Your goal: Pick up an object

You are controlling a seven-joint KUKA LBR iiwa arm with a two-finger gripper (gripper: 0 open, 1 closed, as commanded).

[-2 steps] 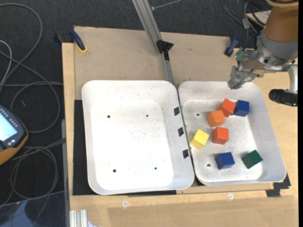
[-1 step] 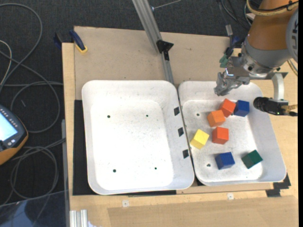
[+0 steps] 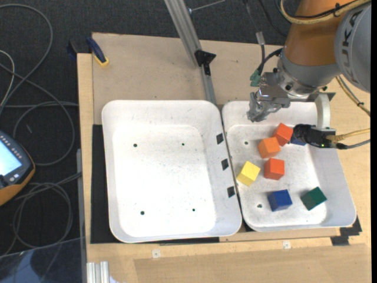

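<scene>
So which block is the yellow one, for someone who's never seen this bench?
Look in the right bin, the one holding the blocks. The yellow block sits at the cluster's left edge, nearest the divide between the bins, beside an orange block. It is the sole yellow piece there.

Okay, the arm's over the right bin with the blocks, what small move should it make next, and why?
Probably shift the gripper toward the camera and slightly right, over the nearest orange block, then descend. It sits above the right bin's far edge, with nothing seen between its tips, and every block lies nearer the camera.
</scene>
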